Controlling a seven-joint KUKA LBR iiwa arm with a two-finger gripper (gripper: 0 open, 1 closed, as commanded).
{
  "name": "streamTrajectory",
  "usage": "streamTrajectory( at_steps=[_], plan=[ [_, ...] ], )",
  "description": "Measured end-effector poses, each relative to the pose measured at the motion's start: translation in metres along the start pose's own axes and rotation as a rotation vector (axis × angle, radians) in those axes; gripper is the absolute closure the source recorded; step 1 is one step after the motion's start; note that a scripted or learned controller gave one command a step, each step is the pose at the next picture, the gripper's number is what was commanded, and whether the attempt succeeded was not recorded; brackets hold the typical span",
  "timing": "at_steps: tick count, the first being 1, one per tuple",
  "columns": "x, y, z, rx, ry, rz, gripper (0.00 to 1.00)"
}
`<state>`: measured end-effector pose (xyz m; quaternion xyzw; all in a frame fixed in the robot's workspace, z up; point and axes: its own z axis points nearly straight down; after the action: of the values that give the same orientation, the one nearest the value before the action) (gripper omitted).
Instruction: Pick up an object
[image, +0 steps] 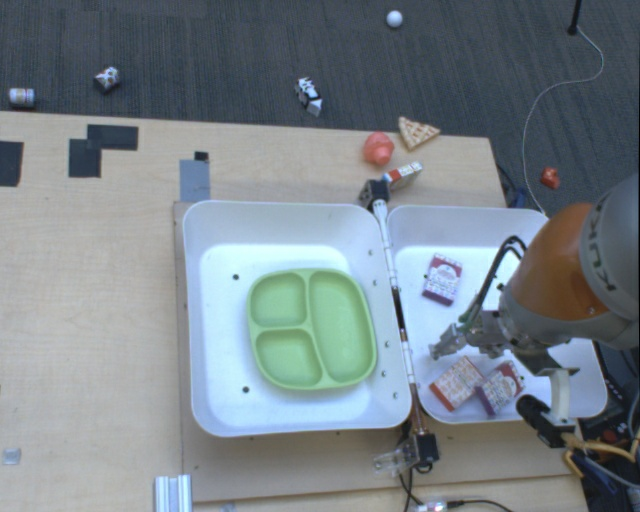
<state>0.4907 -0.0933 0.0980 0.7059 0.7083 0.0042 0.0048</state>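
Observation:
My gripper (468, 340) hangs over the right bin (420, 240), near its front half. Just below it in the view lie a red and white packet (457, 382) and a purple and red item (500, 386), side by side. The view does not tell whether the gripper touches either one. Another small red and white packet (442, 278) lies further back in the same bin, apart from the gripper. The arm's orange band (560, 275) covers the bin's right side.
The left bin (215, 300) holds a green divided plate (312, 328). Behind the bins on the bench lie a red ball (378, 148), a pizza-slice toy (418, 131) and a small red-tipped item (402, 174). Cables run by the front right corner.

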Motion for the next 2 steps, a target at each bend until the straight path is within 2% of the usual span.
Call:
streamTrajectory(
  at_steps=[1, 2],
  plan=[
    [0.0008, 0.0016, -0.0105, -0.004, 0.0, -0.003, 1.0],
    [0.0008, 0.0015, -0.0104, -0.004, 0.0, -0.003, 0.0]
  ],
)
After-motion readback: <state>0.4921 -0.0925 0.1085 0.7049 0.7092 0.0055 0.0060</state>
